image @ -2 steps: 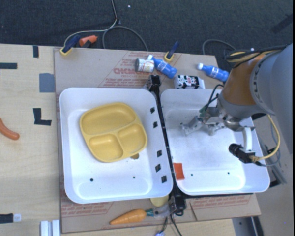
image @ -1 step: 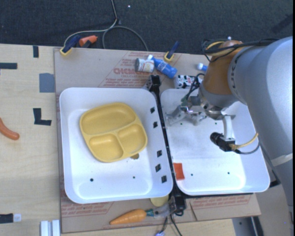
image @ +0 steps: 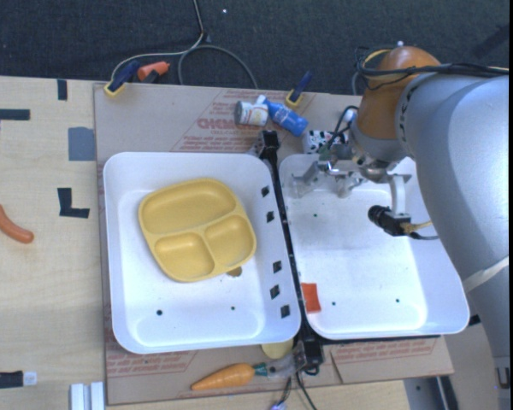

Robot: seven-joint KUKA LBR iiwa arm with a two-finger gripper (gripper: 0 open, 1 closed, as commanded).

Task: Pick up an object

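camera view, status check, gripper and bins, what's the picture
Gripper low over right bin's far end, nothing seen held. Yellow divided plate flat in left bin; small orange piece at right bin's near-left. Nothing blocking.

Red printed lettering on cardboard sheet [image: 207,123], unreadable

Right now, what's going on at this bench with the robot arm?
The grey arm reaches in over the right bin, its gripper low near that bin's far left corner. Nothing is visibly between its fingers. A small orange piece lies nearer the front, and a yellow divided plate sits in the left bin.
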